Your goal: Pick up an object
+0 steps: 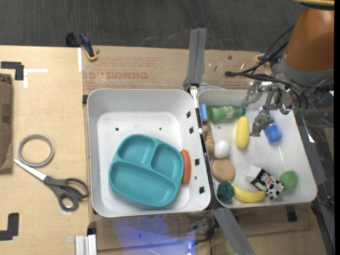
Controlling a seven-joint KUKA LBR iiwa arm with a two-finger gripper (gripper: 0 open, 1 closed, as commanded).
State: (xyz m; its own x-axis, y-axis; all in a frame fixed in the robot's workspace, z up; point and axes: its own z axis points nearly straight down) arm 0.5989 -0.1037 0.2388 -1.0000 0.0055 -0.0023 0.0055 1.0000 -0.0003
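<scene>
gripper low in the right bin, beside the blue object and the corn

the blue object [273, 133] lies toward the far right of the right bin [305, 158], just right of the gripper [260, 125], whose fingers point down next to it; whether they are spread or closed i cannot tell. the yellow corn [242, 132] stands just left of the gripper, the green bottle [225, 113] farther left. nearer lie a white egg [221, 149], a brown round thing [223, 169], a banana [247, 194], a cow-print carton [266, 183] and a green ball [289, 179]. the left bin [101, 142] holds a teal divided plate [146, 169] with an orange sausage [186, 166] at its right edge. scissors [56, 185] and a tape roll [35, 149] lie on the bench at far left.
</scene>
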